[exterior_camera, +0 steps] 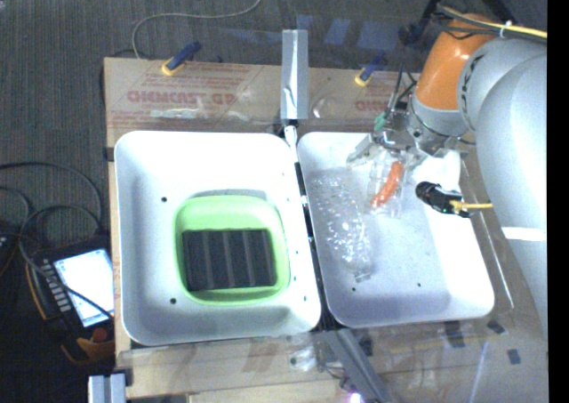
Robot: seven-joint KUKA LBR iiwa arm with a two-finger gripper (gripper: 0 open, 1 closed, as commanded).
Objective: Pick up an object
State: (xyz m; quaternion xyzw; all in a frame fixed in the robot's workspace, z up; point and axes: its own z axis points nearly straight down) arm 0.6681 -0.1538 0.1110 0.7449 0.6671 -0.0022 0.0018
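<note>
Over the right bin [462, 299], near its upper right corner, the gripper [392, 172] hangs from the grey arm [511, 134] with its orange band [442, 72]. Its translucent jaws point down into the bin, and a small orange object [388, 186] shows between them, tilted, above the bin floor. The jaws appear clamped on the orange object. A clear crinkled plastic item [340, 223] lies on the floor of the right bin, left of the gripper and apart from it. A black-and-yellow fitting [441, 197] sits just right of the gripper. The left bin [147, 170] holds a green container [231, 250] with a dark ribbed inside. Both bins rest on the cardboard-covered counter [204, 90].
</note>
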